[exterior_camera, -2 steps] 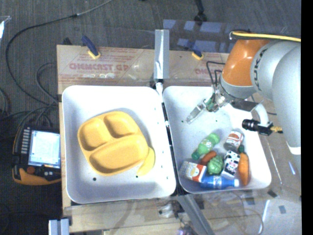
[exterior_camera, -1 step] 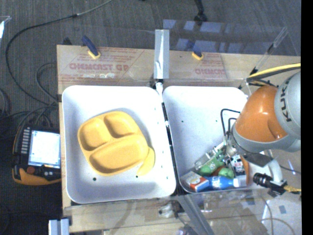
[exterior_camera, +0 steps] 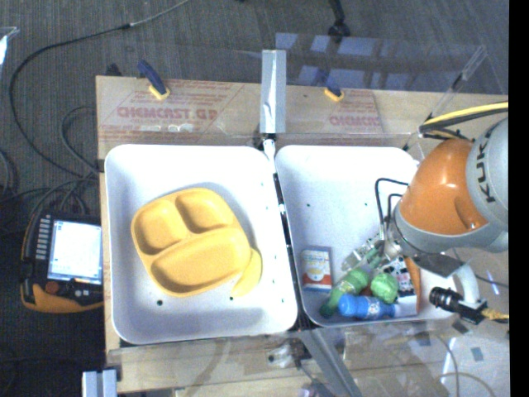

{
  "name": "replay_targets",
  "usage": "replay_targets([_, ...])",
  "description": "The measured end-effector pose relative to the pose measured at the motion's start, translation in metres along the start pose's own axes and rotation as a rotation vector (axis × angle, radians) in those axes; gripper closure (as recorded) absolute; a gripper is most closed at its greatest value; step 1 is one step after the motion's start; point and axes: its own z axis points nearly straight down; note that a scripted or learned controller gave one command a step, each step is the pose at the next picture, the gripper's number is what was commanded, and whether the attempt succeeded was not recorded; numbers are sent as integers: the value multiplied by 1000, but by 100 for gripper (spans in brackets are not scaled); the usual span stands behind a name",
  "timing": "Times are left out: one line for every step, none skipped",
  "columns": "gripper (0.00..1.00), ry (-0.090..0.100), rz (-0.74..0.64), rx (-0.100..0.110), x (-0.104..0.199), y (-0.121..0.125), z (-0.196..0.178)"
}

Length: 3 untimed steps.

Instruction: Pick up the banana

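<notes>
The banana (exterior_camera: 250, 275) is pale yellow and lies in the left bin (exterior_camera: 124, 304), tucked against the lower right edge of a yellow divided plate (exterior_camera: 190, 240). Part of it seems to sit under the plate's rim. My gripper (exterior_camera: 378, 253) hangs low in the right bin (exterior_camera: 331, 184), far to the right of the banana, just above a heap of small items. The grey wrist and the orange band (exterior_camera: 438, 197) hide most of it. Nothing can be seen held in it.
In the right bin's front corner lie a small white and orange carton (exterior_camera: 316, 269), a green bottle (exterior_camera: 349, 286), a green lump (exterior_camera: 384, 287) and a blue item (exterior_camera: 364, 307). A raised divider (exterior_camera: 281, 213) separates the two bins.
</notes>
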Motion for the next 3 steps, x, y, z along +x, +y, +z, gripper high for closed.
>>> replay_targets([100,13,81,21,99,89,-80])
replay_targets([100,7,201,22,26,124,-166])
replay_targets([0,7,201,23,26,124,-166])
